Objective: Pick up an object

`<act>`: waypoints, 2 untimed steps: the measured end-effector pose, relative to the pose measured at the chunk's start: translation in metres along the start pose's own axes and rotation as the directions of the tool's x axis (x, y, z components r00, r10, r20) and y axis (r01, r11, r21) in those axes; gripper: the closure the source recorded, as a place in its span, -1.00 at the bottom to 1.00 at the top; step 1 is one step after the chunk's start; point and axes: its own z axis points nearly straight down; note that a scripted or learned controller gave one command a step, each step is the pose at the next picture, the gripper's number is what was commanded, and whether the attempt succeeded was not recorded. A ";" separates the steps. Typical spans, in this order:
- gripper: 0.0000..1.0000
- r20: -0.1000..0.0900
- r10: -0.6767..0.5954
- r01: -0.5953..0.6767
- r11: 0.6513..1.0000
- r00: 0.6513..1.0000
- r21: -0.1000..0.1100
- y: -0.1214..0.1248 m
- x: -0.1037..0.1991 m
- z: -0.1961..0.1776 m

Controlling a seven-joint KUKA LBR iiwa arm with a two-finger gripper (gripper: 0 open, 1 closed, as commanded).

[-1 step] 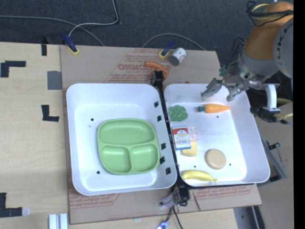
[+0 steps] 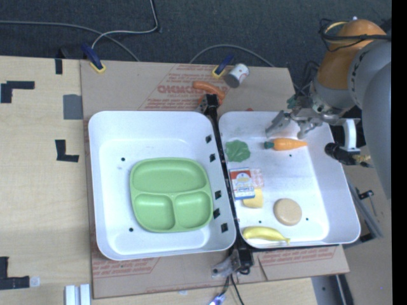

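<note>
My gripper [image 2: 289, 129] hangs over the far side of the right bin [image 2: 331, 189], fingers spread open, with nothing between them. Just below it lies an orange toy carrot [image 2: 287, 145] with a green tip, on the bin floor. A green leafy piece [image 2: 237, 150] rests to the carrot's left. Nearer the front are a red and white packet [image 2: 242, 183], a yellow wedge [image 2: 253, 201], a tan round cookie [image 2: 288, 211] and a yellow banana [image 2: 264, 234].
The left bin [image 2: 108, 138] holds a green divided plate [image 2: 171, 193]. Black clips line the wall between the bins. An orange item [image 2: 208, 88] and a grey cylinder [image 2: 236, 75] lie on the cardboard behind the bins.
</note>
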 end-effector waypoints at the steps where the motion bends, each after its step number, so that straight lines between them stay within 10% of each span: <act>1: -1.00 0.004 -0.003 0.003 1.000 1.000 -0.014 0.004 -0.009 0.049; 2: -1.00 0.000 0.000 0.000 1.000 1.000 -0.004 -0.091 0.002 -0.021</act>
